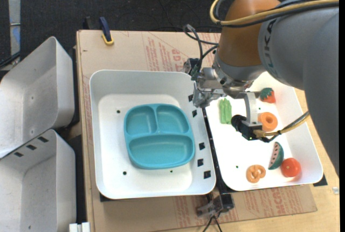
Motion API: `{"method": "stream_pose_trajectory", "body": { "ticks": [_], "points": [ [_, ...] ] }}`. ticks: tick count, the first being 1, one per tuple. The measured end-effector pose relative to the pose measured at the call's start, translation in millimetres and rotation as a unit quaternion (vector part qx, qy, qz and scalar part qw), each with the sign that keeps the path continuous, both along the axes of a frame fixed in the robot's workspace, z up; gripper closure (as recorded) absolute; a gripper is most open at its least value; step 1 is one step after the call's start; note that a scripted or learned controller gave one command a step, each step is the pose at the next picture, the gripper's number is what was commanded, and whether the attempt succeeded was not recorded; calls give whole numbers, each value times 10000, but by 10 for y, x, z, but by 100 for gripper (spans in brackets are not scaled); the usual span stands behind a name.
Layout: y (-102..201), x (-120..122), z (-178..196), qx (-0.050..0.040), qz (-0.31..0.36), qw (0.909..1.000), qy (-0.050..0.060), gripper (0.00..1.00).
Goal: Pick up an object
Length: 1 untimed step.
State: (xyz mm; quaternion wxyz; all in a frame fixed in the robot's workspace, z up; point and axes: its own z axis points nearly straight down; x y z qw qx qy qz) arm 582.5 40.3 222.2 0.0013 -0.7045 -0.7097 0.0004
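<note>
Red print (171, 56) runs across the cardboard sheet (135, 45), but none of it can be read

The gripper (202, 95) is hanging between a teal divided plastic plate (159, 136) and a slim green toy vegetable (225, 111).

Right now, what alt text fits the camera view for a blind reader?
A grey robot arm reaches in from the right, its gripper above the seam between two white bins. The left bin holds a teal divided plate; the right bin holds small toy foods.
</note>
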Motion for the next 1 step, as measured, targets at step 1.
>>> {"method": "stream_pose_trajectory", "body": {
  "ticks": [1],
  "points": [
    [592, -125, 80, 6, 8, 10000, -11, 100]
  ]
}}
